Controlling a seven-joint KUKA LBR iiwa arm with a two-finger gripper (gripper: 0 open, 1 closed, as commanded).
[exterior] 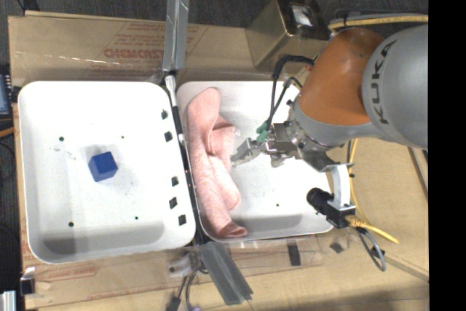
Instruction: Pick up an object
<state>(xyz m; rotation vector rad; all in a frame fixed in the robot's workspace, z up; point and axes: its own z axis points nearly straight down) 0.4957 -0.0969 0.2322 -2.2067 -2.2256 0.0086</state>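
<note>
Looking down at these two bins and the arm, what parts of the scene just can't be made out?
- End effector, camera view: too small and cluttered to make out its tip.
- Right bin, camera view: its right side is hidden under the arm.
- Pink towel, camera view: folded, so whatever lies beneath is hidden.
- Blue cube in left bin: underside unseen.

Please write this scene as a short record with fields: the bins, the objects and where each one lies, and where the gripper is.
left bin: holds a blue cube
right bin: holds a pink cloth lying along its left wall
arm: reaches over the right bin from the right
gripper: just right of the cloth, over the right bin
held object: none seen between the fingers
</note>
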